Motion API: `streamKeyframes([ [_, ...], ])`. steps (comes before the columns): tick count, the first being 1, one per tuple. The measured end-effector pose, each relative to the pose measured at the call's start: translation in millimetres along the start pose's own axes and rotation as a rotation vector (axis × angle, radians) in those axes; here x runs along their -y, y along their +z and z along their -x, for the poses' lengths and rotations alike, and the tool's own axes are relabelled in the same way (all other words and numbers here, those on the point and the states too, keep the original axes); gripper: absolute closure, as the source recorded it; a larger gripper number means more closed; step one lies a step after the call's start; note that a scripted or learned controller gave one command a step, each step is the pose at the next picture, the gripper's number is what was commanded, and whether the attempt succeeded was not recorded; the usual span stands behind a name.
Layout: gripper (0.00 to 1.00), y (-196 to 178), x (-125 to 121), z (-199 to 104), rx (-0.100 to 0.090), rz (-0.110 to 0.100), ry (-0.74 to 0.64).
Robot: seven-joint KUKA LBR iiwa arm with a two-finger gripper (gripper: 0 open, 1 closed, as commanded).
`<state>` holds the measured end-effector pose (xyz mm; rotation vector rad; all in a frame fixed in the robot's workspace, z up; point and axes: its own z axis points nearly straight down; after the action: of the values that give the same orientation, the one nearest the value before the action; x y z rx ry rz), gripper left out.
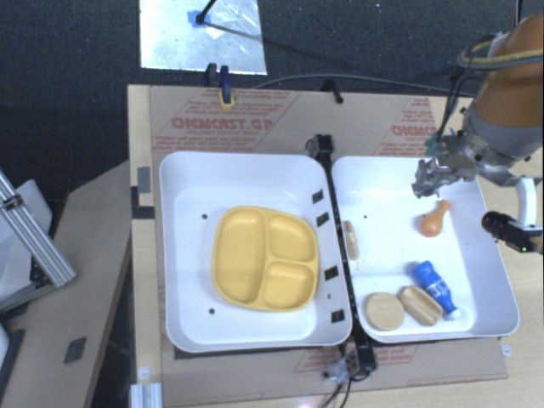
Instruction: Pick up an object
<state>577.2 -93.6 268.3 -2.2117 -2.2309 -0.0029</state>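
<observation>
Arm poised over the right bin, above an orange pear-shaped toy

The gripper (432, 179) hangs over the right bin (378, 195), just above the orange toy (434, 220); whether it is wide or narrow cannot be told. A blue bottle (435, 286), bun (421, 304) and round biscuit (384, 310) lie nearer; a yellow divided plate (264, 258) sits in the left bin (191, 185)

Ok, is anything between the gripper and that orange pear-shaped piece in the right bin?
Nothing visible. The gripper hangs just up-left of the orange piece, with bare bin floor between; the blue bottle lies well below it.
</observation>
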Motion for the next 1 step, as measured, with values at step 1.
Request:
streamKeyframes([
  [1, 1.00, -2.9, 8.3, -52.8, 0.001, 0.001, 0.000],
])
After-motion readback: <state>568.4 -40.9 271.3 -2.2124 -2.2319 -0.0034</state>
